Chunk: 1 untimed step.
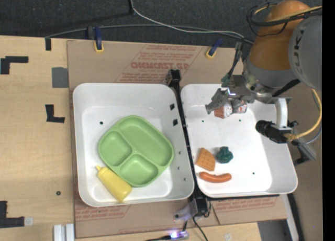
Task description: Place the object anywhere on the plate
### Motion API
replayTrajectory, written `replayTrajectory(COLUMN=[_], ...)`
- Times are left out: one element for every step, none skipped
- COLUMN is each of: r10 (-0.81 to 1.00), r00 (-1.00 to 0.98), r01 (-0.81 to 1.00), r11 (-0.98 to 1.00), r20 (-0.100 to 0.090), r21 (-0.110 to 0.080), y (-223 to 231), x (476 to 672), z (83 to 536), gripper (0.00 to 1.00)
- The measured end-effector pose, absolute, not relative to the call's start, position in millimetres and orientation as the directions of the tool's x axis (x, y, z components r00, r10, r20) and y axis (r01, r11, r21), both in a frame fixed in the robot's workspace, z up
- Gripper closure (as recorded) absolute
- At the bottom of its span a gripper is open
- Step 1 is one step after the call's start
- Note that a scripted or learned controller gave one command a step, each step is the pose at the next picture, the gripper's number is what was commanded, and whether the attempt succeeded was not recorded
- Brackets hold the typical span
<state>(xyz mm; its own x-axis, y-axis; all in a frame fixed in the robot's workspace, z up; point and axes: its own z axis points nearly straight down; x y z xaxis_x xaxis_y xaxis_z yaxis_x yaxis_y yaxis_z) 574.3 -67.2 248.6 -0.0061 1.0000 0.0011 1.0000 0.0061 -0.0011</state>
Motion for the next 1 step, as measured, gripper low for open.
replayTrajectory(r10=[1.0], r00=[-0.006], r01=[1.0], r11=[0.006], r20=[0.001], r21=[-0.004], y=[-12.5], x=[578.8], z=[232.2], gripper=[1.0])
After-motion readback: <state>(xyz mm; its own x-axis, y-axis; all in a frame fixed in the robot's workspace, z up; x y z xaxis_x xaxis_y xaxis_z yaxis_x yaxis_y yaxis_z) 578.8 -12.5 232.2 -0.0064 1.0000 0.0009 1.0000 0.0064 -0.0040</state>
